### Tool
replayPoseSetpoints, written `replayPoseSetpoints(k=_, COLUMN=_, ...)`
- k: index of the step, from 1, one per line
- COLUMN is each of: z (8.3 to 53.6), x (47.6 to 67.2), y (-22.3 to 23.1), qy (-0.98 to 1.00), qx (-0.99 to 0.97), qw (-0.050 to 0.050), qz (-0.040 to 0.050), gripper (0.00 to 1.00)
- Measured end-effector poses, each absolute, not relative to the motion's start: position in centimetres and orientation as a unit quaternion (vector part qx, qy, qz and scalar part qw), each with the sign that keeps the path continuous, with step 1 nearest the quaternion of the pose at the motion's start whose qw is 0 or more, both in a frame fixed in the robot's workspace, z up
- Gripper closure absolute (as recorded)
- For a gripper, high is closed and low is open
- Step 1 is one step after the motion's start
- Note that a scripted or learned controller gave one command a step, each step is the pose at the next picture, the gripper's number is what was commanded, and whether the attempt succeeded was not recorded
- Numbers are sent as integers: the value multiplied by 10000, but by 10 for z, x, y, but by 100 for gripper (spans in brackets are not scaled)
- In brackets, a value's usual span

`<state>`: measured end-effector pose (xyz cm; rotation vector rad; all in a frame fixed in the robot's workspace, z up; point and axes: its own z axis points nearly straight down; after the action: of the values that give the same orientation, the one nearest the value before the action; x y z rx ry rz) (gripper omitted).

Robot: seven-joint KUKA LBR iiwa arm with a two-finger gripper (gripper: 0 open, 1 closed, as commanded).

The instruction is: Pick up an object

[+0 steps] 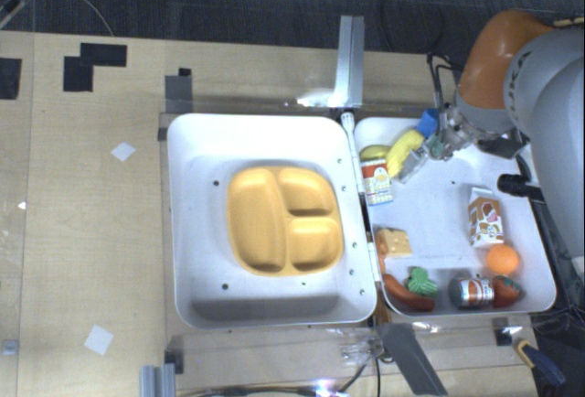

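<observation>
Near rim, right bin [548, 290]: four things sat crowded along it — one red sausage [407, 290], one green toy [421, 280], one can [472, 293] lying on its side, one strawberry [509, 292]; little room was left between them.
Orange ball [502, 259]: one, just behind the strawberry, near the bin's right wall.
Carton [485, 219]: one, red and white, just behind the ball, tilted.
Cracker [394, 242]: one, tan, close against the wall shared by the two bins.
Open floor, right bin: a bare white patch lay in the middle, between the cracker and the carton, reaching back toward the banana.
Left bin [196, 203]: one, white, with bare floor all round its single item.
Yellow tray [283, 219]: one, three compartments, centred in the left bin, well apart from every wall.
Labelled jar [377, 180]: one, lying against the shared wall, far half of the right bin.
Banana [405, 151]: one, yellow, just behind the jar, tilted up toward the gripper.
Blue piece [428, 123]: one, beside the banana's far end, near the back rim.
Gripper [442, 145]: one, at the far part of the right bin, just beside the banana's far end; whether it was spread or closed, cannot tell; nothing was seen held.
Arm [539, 84]: one, grey with an orange band, over the right bin's far right corner.
Bins: two.
</observation>
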<state>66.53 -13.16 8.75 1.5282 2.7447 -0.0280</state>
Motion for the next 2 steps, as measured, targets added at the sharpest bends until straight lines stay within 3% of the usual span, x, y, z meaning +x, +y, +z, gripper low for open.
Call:
replayPoseSetpoints(k=1, z=87, x=666, y=-131, qy=8735, qx=4868, qw=3, qz=-84, gripper=0)
replayPoseSetpoints(k=2, z=154, x=663, y=-202, qy=8691, qx=4946, qw=76, qz=10, gripper=0)
